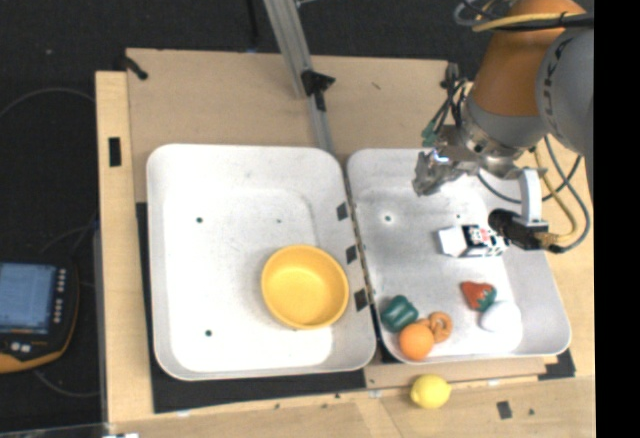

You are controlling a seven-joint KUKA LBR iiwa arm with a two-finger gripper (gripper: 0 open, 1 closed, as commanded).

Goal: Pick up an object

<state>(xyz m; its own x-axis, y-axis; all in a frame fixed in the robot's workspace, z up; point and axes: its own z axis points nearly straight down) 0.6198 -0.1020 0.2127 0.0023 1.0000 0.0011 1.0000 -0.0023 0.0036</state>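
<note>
The arm (520, 66) reaches in from the right and hangs its claw (432, 172) over the upper part of the right bin (400, 188), above bare white floor. Whether the claw is open or closed cannot be told from this angle, and nothing can be made out in its grip.

The right bin carries 6 things. A white box with dark print (467, 240) lies near the middle, below and right of the claw and apart from it. A red strawberry-like toy (478, 294) sits lower, with a pale rounded object (495, 316) just beside it. Along the lower edge are a green block (399, 310), an orange ball (416, 340) and a smaller orange piece (439, 325), close together.

The left bin (220, 196) holds 1 yellow bowl (304, 286), upright, near its right wall. A yellow lemon (430, 391) rests on the counter (220, 106) below the right bin, outside it.
</note>
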